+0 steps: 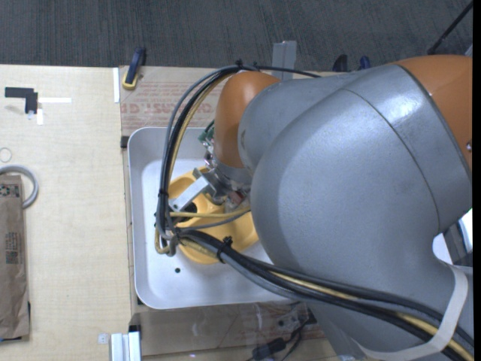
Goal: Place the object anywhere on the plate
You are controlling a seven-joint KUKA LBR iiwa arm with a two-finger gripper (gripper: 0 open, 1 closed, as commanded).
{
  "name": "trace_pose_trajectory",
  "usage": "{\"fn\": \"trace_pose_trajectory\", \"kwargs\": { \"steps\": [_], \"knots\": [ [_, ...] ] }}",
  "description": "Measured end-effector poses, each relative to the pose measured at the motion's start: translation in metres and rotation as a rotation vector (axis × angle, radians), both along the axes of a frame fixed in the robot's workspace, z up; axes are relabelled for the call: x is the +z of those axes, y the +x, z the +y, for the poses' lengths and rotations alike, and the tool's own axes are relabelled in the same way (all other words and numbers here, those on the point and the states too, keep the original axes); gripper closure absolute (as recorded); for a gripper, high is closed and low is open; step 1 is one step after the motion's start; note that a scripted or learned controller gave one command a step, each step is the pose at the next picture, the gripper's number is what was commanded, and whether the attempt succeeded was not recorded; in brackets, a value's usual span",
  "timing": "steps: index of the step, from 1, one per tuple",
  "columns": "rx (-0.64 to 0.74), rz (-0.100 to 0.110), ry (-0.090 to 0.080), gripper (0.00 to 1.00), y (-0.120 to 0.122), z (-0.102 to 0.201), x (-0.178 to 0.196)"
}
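A yellow plate (197, 250) lies in the white bin (147, 224), partly covered by the arm and its cable bundle. My gripper (213, 186) hangs low over the plate's far part, below the orange wrist band. A small green thing (205, 135) peeks out at the wrist's left edge, near the bin's far wall. The big grey arm hides the right part of the bin and most of the plate's right side.
A blue and yellow tool (134, 68) lies on the bench beyond the bin. A brown paper packet (13, 247) and a grey ring (22, 183) rest on the wooden table at left. Black cables (169, 201) loop over the bin's left half.
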State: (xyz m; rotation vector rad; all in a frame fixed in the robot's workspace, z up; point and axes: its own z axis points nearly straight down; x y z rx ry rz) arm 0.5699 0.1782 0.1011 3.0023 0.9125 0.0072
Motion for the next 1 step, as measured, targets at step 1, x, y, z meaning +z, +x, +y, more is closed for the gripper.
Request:
{"fn": "trace_pose_trajectory", "kwargs": {
  "steps": [1],
  "knots": [
    [-0.001, 0.010, -0.002, 0.00, -0.0025, -0.0012, -0.0030]
  ]
}}
